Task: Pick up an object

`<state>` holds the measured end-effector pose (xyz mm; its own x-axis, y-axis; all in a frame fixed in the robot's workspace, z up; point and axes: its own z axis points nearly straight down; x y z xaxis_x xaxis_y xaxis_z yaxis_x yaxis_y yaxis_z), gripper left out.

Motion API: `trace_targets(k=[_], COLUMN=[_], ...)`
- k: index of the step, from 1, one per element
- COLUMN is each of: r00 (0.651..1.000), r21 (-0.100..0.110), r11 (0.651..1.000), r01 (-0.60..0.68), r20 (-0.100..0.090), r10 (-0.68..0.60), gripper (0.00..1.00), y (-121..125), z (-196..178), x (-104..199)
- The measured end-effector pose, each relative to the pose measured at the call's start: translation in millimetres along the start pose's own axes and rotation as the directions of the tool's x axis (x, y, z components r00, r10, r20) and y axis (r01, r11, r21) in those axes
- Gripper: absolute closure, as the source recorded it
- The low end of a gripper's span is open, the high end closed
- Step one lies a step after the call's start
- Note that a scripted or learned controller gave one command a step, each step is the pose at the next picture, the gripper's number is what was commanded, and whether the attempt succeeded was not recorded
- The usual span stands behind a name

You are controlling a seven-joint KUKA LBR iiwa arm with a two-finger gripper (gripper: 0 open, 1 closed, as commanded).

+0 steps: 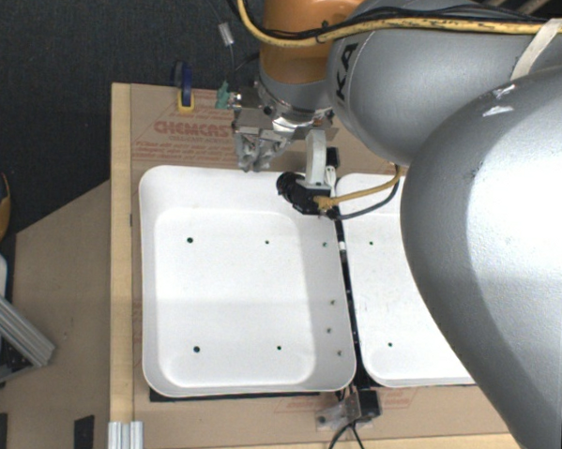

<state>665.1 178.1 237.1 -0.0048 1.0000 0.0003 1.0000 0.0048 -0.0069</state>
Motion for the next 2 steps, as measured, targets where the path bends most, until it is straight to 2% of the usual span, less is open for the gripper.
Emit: trace_targets(k=[1,2], r00=[1.000,1.000], r21=[-0.013,0.001], r11=[1.000,1.000], r01=[-0.003,-0.001], r20=[-0.002,0.001], r10=[0.003,0.001], gripper=[1.00,1.00], y=[-6,-2], z=[-49,16], x=[12,49])
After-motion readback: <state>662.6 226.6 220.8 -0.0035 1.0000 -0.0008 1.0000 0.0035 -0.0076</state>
